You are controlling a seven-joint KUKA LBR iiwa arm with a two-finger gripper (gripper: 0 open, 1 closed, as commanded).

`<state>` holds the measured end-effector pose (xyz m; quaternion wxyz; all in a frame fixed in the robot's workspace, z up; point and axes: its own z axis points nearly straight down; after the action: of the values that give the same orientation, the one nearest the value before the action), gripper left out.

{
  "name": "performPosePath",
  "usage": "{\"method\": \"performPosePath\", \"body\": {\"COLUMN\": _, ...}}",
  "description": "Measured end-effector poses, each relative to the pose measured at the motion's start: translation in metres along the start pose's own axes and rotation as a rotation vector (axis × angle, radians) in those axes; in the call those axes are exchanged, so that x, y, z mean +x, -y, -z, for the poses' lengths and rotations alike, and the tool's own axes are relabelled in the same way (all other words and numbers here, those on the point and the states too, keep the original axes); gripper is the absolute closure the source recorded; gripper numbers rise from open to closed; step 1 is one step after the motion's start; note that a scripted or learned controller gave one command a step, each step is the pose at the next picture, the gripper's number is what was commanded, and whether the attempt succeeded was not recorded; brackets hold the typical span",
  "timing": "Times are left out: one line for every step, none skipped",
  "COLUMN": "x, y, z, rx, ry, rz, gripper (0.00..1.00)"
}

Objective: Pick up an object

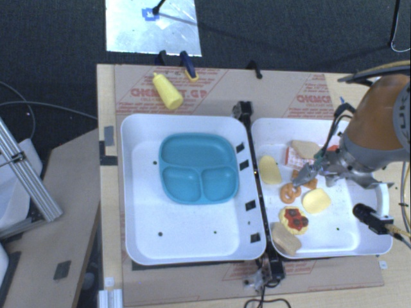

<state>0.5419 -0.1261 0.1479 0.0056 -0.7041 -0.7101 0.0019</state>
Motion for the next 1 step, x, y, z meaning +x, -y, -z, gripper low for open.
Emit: {"method": "performPosePath", "body": {"x": 0.0309, "y": 0.0068, "z": -0.0668, "rx": -0.01, "ry": 0.004, "rz": -0.002, "gripper": 0.0}}
